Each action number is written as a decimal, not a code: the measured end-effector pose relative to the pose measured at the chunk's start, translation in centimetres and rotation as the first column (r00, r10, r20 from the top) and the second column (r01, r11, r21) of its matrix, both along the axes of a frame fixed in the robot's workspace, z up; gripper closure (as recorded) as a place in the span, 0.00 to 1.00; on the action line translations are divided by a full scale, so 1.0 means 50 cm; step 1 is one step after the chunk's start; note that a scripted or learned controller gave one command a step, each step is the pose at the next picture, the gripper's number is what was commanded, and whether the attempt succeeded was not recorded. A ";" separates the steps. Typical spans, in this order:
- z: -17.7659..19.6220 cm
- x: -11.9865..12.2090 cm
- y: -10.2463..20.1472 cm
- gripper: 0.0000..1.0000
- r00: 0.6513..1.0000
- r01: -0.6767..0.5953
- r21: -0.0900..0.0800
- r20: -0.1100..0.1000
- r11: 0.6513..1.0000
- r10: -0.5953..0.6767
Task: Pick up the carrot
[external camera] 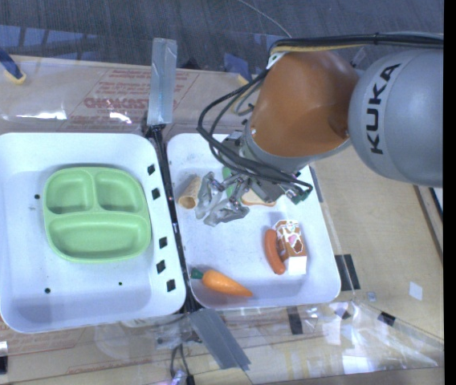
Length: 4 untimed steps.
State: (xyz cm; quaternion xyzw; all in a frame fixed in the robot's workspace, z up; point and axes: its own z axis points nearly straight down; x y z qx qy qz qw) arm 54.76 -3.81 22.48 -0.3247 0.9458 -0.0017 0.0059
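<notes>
The orange carrot (222,283) with a green stem end lies at the front left of the right bin (318,283), close to the front wall. My gripper (218,203) hangs over the middle of that bin, well behind the carrot, with its metal fingers (209,192) pointing down and left. Nothing shows between the fingers. The arm's orange band and grey body cover the bin's back right part.
A tan cone-shaped piece (188,191) lies just left of the gripper. A red sausage (274,251) and a small decorated block (291,241) sit right of the carrot. A green divided plate (97,212) rests in the left bin (19,295).
</notes>
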 end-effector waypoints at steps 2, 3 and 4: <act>0.042 0.006 0.004 1.00 1.000 -0.008 0.000 0.009 1.000 0.008; 0.064 0.008 0.006 1.00 1.000 -0.010 0.000 0.013 1.000 0.010; 0.085 0.011 0.008 1.00 1.000 -0.013 0.000 0.019 1.000 0.013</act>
